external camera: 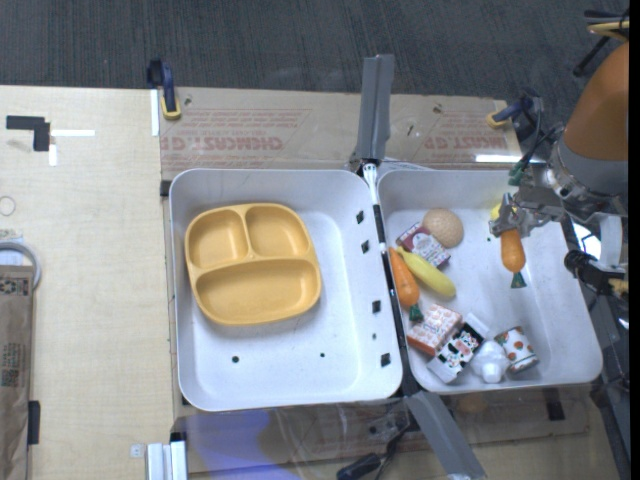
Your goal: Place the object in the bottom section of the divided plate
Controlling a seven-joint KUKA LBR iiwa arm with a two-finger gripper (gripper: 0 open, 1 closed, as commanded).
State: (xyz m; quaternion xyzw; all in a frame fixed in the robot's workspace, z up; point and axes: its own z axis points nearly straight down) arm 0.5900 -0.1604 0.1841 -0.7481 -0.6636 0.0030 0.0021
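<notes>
Landmark: the yellow plastic divided plate [253,263], which lies in the left white bin [275,373] on the desk [80,268], toward that bin's upper left.
Plate sections: two small compartments side by side along the top, one long compartment across the bottom; all three show bare yellow.
Arm: the grey arm with its orange band [608,108] comes in far to the right of the plate, over the right white bin [560,298].
Gripper: the gripper [516,223] hangs well right of the plate, above the right part of the right bin.
Jaws: pinching the top of a small orange carrot-shaped toy [513,255], which hangs upright below them with its green tip downward.
Task thing: the orange carrot toy is lifted over the right bin, well apart from the plate and level with its top compartments.
Other things right of the plate, all in the right bin: a tan round ball [443,227]; a red and white packet [420,241] touching it; a yellow banana toy [428,273]; a second orange carrot [404,277] just beside the bin's left wall; a red snack box [434,329]; a black and white carton [457,352]; a white lump [491,364]; a small printed can [517,349].
</notes>
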